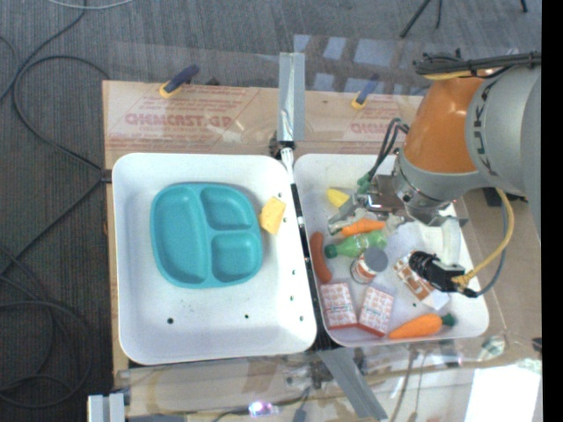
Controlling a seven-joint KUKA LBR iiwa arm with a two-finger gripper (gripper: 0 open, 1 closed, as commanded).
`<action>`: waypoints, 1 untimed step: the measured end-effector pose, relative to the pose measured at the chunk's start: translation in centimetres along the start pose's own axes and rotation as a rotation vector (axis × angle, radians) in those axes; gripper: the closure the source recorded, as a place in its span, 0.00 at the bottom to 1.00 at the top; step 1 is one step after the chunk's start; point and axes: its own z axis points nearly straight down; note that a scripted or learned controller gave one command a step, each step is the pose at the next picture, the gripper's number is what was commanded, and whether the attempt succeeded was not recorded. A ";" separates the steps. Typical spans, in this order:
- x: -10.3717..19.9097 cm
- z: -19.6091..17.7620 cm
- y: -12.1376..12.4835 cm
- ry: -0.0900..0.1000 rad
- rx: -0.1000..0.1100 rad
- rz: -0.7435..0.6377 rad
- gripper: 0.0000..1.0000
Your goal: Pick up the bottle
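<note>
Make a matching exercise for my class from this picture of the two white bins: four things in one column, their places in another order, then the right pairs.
Things
1. teal divided plastic plate
2. yellow cheese-like wedge
3. orange toy carrot with a green top
4. brown toy sausage

Places
A. along the right bin's left wall
B. middle of the left bin
C. near the right bin's front right corner
D. beside the plate's right edge

Pairs: 1-B, 2-D, 3-C, 4-A

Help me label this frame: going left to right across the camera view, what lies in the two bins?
Teal divided plate → yellow block → sausage → green bottle → carrot at the right bin's near corner. The gripper hangs above the bottle area.
</note>
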 end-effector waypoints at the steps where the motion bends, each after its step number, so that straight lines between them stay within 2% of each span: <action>1: -4.2 6.8 -1.7 0.002 0.001 -0.028 0.00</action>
